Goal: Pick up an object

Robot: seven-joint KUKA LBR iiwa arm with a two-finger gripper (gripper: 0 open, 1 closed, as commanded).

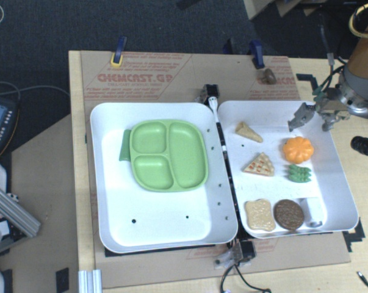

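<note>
The right bin [339,176] holds several toy foods: a tan cheese wedge [249,132], a pizza slice [259,165], an orange pumpkin [298,149], a small green vegetable [299,174], a slice of toast [259,215] and a round brown cookie [288,213]. My gripper [309,125] hangs over the far right part of this bin, just beyond the pumpkin. Its fingers are spread open and hold nothing.
The left bin [110,200] holds a green divided plate [168,154]. A black divider with clips runs between the two bins. Clamps sit at the far edge of the brown board. The arm enters from the upper right.
</note>
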